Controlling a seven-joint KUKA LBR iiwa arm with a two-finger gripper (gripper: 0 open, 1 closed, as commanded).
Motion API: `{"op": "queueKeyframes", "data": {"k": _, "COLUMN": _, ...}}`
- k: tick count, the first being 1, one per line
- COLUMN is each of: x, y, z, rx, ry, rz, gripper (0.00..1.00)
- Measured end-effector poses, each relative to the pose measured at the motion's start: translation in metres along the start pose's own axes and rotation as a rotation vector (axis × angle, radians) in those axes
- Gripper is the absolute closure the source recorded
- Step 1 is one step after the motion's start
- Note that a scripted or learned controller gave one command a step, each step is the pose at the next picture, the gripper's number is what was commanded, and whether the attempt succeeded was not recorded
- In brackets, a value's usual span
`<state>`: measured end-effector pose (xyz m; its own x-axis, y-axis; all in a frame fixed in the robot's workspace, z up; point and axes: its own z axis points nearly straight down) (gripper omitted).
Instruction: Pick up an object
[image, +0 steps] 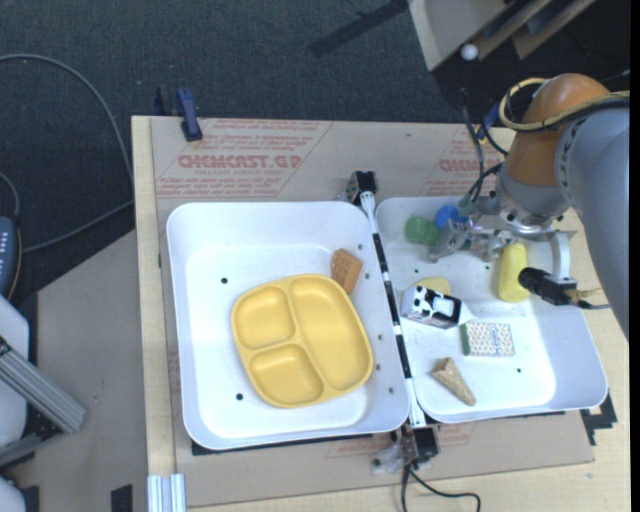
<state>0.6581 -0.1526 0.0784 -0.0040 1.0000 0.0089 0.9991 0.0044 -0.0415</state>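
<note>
My gripper (470, 240) is low over the back of the right bin (575, 385), under the grey arm with the orange band (560, 100). Just left of it lie a green object (421, 230) and a small blue object (447, 216). A yellow cylinder-shaped item (512, 272) lies just right of the gripper. Nearer the front are a black-and-white cow toy (431, 305) with a yellow piece (432, 287) behind it, a small patterned box (488, 339) and a tan cone (453, 379). Nothing visibly sits in the gripper.
The left bin (200, 300) holds a yellow divided plate (302, 340) and a small brown waffle piece (346, 268) at its back right. A black divider (385, 290) runs between the bins. A blue clamp (187, 112) sits at the bench's back left.
</note>
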Motion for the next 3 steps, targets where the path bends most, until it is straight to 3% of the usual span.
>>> {"op": "queueKeyframes", "data": {"k": 1, "x": -0.043, "y": 0.002, "z": -0.003, "rx": -0.009, "ry": 0.003, "rz": 0.007, "gripper": 0.0}}
{"op": "queueKeyframes", "data": {"k": 2, "x": -0.061, "y": 0.005, "z": -0.004, "rx": -0.021, "ry": 0.001, "rz": 0.001, "gripper": 0.0}}
{"op": "queueKeyframes", "data": {"k": 3, "x": -0.032, "y": -0.054, "z": -0.004, "rx": -0.04, "ry": -0.008, "rz": 0.004, "gripper": 0.0}}
